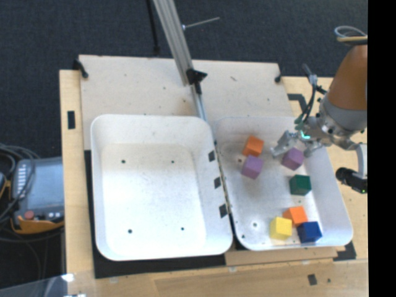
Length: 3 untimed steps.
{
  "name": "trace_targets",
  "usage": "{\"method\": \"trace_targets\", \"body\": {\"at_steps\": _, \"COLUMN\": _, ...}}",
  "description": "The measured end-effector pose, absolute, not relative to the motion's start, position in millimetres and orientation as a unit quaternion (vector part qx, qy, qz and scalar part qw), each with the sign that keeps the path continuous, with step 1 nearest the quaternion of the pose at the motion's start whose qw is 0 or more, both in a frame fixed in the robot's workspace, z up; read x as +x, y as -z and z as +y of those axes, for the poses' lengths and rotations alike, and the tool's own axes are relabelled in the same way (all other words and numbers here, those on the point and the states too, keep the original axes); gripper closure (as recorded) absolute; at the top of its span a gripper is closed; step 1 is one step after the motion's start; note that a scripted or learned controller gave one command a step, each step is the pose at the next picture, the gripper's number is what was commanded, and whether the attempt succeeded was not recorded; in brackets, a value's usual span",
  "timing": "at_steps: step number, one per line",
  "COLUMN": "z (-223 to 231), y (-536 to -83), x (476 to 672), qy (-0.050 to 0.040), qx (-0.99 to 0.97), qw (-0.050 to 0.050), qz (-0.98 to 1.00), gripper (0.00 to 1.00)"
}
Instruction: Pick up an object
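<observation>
- Purple block (292,159) sits in right bin (263,237), upper right area, roughly 1 o'clock from bin centre, just below the tool (296,142).
- Tool hangs right over that block, touching or nearly; can't tell if its jaws are spread or pinched, block not visibly clamped.
- Block looks small, rigid, light, likely wood or plastic; smooth faces, probably a bit slippery, not fragile.
- Best hold: two opposite flat faces, square-on, block appears turned slightly.
- Neighbours: second purple block (251,166) and orange block (253,146) at 9 o'clock, apart; green block (300,184) at 6 o'clock, near.
- Enough room for fingers, I judge.
</observation>
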State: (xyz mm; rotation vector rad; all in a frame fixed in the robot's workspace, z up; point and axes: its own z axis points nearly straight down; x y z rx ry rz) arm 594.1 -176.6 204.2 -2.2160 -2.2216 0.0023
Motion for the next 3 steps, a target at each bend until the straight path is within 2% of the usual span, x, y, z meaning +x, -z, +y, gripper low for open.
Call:
{"method": "trace_targets", "body": {"at_steps": 1, "z": -177, "y": -207, "x": 595.1, "qy": 0.0004, "qx": -0.706, "qw": 0.000, "qz": -0.708, "gripper": 0.00}}
{"method": "trace_targets", "body": {"at_steps": 2, "z": -181, "y": -161, "x": 602.3, "qy": -0.0019, "qx": -0.707, "qw": 0.000, "qz": -0.707, "gripper": 0.00}}
{"method": "trace_targets", "body": {"at_steps": 3, "z": -187, "y": -131, "x": 614.1, "qy": 0.0027, "qx": -0.707, "qw": -0.009, "qz": -0.707, "gripper": 0.00}}
